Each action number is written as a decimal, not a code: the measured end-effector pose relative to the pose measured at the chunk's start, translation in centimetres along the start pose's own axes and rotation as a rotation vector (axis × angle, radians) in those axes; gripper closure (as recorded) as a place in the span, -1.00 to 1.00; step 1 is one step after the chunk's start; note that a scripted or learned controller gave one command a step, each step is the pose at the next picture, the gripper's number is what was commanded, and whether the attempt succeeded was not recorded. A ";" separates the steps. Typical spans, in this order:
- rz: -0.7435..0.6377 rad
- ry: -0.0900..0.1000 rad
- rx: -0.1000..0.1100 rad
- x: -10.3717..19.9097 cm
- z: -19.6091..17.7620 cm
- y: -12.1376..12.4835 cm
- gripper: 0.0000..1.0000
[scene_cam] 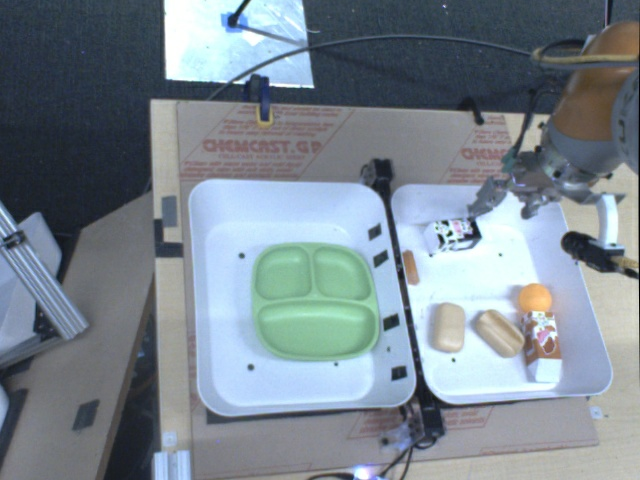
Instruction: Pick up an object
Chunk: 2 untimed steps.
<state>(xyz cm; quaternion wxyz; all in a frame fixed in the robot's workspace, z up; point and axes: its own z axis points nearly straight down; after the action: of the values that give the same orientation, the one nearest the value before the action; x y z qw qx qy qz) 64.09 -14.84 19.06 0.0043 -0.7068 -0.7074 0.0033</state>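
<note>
Small black-and-white carton [453, 234] lies on its side in the right bin [590, 298], upper-left area, long axis roughly left-right, tilted slightly up toward the right. End effector [490, 196] sits just up-right of it, very near or touching its right end; grip state cannot tell. Green divided plate [316, 300] in left bin [220, 268].

Both white bins [300, 203] look like smooth, slightly glossy plastic. In the left one, the green divided plate [316, 301] has a soft sheen, also plastic. Right of the plate, the two bread rolls [448, 326] look matt and smooth, and the juice carton [541, 344] beside them seems printed card. Behind the bins, the bench [300, 138] is covered in dull printed brown cardboard. The arm [598, 88] has a satin painted shell.
</note>
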 end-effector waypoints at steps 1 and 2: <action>-0.002 -0.002 -0.013 0.0 -0.8 0.3 -1.00; -0.001 -0.002 -0.010 -0.2 3.6 -0.3 -1.00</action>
<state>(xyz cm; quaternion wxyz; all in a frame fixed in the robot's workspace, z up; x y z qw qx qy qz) 63.79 -15.06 15.46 0.0001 -0.7065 -0.7077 0.0004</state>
